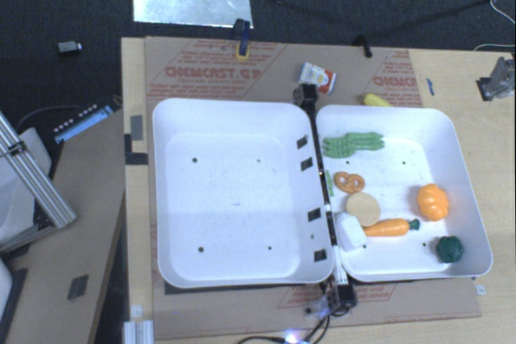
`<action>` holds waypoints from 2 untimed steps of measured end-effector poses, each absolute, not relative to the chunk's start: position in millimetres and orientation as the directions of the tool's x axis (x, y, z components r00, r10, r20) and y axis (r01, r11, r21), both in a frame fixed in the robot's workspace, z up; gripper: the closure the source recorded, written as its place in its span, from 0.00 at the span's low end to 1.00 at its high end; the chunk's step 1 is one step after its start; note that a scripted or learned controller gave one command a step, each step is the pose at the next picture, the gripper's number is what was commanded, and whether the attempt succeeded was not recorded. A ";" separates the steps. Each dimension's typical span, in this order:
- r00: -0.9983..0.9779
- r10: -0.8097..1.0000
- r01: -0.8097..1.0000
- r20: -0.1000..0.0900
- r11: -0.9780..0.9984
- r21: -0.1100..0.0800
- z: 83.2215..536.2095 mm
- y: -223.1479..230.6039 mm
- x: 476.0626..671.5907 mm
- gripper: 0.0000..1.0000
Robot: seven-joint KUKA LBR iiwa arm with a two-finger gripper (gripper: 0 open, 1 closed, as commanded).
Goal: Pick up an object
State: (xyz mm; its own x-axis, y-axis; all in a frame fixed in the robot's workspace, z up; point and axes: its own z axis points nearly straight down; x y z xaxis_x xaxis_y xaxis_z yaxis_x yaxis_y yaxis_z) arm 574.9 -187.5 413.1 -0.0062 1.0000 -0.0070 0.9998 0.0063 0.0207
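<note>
The right bin [456, 142] holds several toy foods. A green bean pod cluster [352, 144] lies at its back left, with a small pretzel [349, 182] in front of it. A round beige disc [364, 209] touches a white block [351, 234] and an orange carrot [387, 228] by the bin's left wall. An orange pumpkin-like piece [433, 202] and a dark green broccoli-like piece [450, 249] sit toward the front right.
The left bin [234, 189] stands beside the right one, joined along a black hinge strip [318, 181]. A yellow item [376, 101] and a small packet [317, 76] lie on the cardboard behind the bins. A grey fixture [497, 81] sits at the far right.
</note>
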 end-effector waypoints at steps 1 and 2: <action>-0.007 1.000 1.000 -0.004 0.007 0.019 541.8 -146.7 541.7 1.00; -0.009 1.000 1.000 0.000 0.009 0.004 535.3 -100.7 536.4 1.00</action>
State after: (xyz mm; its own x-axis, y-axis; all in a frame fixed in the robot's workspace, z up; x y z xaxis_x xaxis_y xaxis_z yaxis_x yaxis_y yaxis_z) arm 536.4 -100.7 535.3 -0.0086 1.0000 0.0005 1.0000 0.0085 0.0037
